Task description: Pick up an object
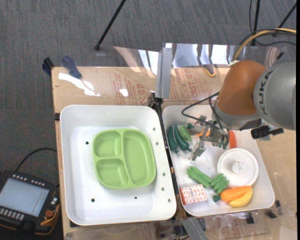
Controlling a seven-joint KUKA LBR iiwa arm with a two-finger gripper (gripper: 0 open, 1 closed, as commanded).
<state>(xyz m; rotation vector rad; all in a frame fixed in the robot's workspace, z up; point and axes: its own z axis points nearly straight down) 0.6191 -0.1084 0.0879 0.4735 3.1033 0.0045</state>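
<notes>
My gripper (200,143) hangs low over the upper middle of the right bin (266,184), reaching in from the right under the orange wrist band. Just left of it lie dark green toy vegetables (176,137), close to its tip. A small orange piece (232,139) lies just right of it. Below it stands a white round bowl (238,166). Nothing can be seen held in the gripper.
Near the right bin's front lie a green pea pod (199,175), a broccoli piece (220,182), a carrot (235,193), a yellow fruit (243,200) and a red-and-white box (193,194). The left bin (75,134) holds a green divided plate (124,158).
</notes>
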